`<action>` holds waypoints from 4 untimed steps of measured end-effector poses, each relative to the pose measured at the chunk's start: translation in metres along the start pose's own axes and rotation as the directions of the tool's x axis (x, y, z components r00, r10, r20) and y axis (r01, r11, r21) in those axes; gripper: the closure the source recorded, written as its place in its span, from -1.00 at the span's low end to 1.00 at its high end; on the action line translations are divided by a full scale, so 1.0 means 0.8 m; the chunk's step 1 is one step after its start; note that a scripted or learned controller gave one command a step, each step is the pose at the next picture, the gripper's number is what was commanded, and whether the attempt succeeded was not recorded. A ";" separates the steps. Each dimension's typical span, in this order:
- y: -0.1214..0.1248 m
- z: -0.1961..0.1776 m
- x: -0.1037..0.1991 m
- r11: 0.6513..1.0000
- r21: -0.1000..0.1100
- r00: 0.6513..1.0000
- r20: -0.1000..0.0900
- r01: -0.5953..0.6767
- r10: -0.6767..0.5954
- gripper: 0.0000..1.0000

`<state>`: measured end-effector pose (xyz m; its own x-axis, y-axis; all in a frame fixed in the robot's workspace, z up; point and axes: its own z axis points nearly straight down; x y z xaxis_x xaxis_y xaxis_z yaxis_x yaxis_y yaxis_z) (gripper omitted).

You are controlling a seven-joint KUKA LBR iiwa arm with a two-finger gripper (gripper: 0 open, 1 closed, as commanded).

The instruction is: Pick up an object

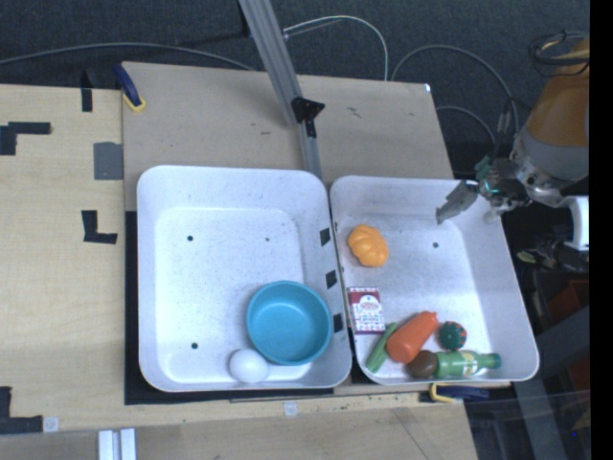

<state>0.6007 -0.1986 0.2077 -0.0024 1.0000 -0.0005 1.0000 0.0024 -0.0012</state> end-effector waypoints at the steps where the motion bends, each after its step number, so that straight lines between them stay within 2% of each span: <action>1: 0.000 0.000 0.000 1.000 0.000 1.000 0.000 0.000 0.000 -1.00; 2: 0.002 0.055 -0.002 1.000 0.004 1.000 0.000 -0.001 0.001 -1.00; 3: -0.006 0.132 0.008 1.000 0.007 1.000 -0.002 -0.001 0.001 -1.00; 4: -0.006 0.150 0.010 1.000 0.002 1.000 0.000 0.000 0.000 -1.00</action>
<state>0.5954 -0.1910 0.0874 -0.0021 1.0000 -0.0008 1.0000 0.0021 -0.0033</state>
